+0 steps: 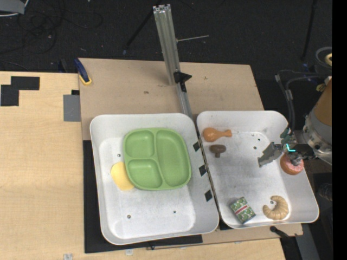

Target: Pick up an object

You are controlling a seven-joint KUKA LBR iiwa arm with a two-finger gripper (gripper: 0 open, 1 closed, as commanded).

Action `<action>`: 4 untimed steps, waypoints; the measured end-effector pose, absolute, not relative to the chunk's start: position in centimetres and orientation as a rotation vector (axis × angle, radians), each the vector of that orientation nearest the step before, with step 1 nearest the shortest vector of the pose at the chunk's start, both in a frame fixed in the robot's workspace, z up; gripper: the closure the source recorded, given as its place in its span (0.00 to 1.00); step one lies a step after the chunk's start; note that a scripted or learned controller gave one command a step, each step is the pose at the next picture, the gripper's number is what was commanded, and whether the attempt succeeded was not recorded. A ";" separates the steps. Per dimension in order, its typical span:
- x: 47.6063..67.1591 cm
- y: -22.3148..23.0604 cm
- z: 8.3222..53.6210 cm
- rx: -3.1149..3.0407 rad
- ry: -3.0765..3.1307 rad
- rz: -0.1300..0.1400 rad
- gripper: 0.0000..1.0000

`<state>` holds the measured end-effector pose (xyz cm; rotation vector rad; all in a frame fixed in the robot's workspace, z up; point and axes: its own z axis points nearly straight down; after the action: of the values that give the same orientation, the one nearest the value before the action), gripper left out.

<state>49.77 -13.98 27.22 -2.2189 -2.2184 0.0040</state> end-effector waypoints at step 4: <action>48.5 -15.2 9.3 -2.221 -2.221 -0.002 0.00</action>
<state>48.53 -15.17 9.32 -2.2212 -2.2208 -0.0021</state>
